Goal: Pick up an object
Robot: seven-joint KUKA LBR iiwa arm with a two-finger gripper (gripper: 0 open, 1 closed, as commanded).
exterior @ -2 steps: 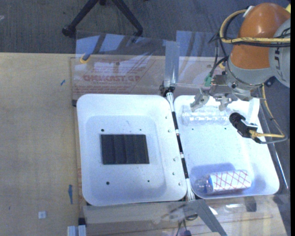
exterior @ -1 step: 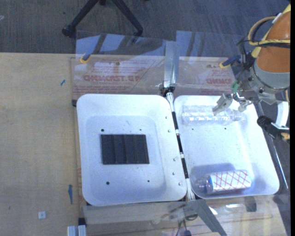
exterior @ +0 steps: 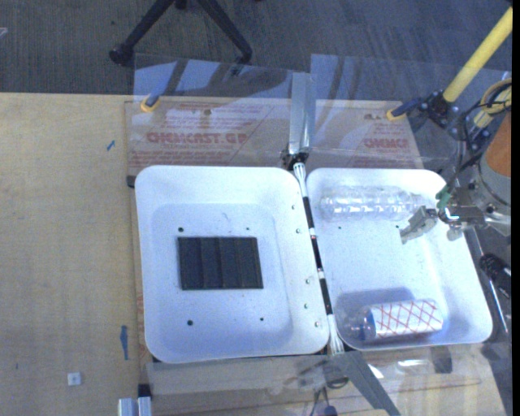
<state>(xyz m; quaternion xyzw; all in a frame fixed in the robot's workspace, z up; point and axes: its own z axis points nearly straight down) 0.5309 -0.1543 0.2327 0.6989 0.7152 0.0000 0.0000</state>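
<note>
Pincer (exterior: pixel 424 221) hangs over right bin (exterior: pixel 467 284), just beside clear plastic bottle (exterior: pixel 366 203); open or closed, cannot tell. Red-patterned can (exterior: pixel 402 318) near front wall. Dark ribbed pad (exterior: pixel 220 262) in left bin (exterior: pixel 162 203).

Light tan wooden bench top (exterior: pixel 65 244) fills the left side. Dark grey carpeted floor (exterior: pixel 341 32) runs beyond the bench's far edge. Black splayed stand legs (exterior: pixel 175 20) rest on floor near the far-left area. Even, diffuse lighting.
</note>
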